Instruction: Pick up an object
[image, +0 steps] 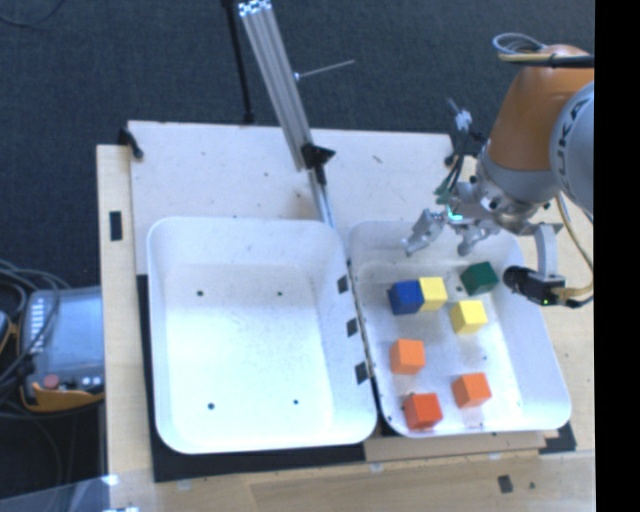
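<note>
Seven small cubes sit loose in the right bin, none lifted. The blue cube touches a yellow cube, so that pair looks awkward to grasp; the green cube stands apart, nearest the arm. A second yellow cube and three orange cubes are spread toward the near rim. The hand hovers over the bin's far edge, apparently spread and gripping nothing. The left bin lies beside it on the surface.

Single fixed overhead view, slanting down on both bins
</note>
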